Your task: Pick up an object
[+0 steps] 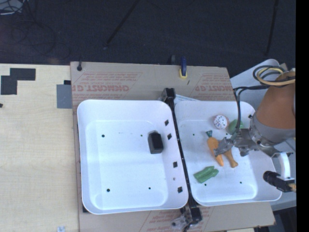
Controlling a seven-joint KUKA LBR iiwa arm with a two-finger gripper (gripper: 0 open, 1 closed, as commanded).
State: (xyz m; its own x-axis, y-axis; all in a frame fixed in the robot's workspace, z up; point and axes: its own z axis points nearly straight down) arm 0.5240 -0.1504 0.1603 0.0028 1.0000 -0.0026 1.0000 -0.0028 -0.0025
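a: where is the grey arm with the orange band (279, 111)?

b: at the right edge of the frame, reaching left into the right-hand shallow white bin (246, 193). its two-finger gripper (225, 148) sits low over the middle of that bin, right at the orange carrot-shaped toys (215, 149).

a: is it gripping one?

b: i cannot tell. the grey metal overlaps the orange pieces, and how the pincer stands is too blurred to read.

a: what else lies in that bin?

b: a small white ball with dark spots (220, 122) toward the upper part, a green leafy-looking piece (233, 125) just right of it, and a green oblong toy (205, 174) lower down, apart from the gripper.

a: and the left-hand shallow white bin (96, 197)?

b: a small black block (155, 142) lies near its right side, close to the divide.
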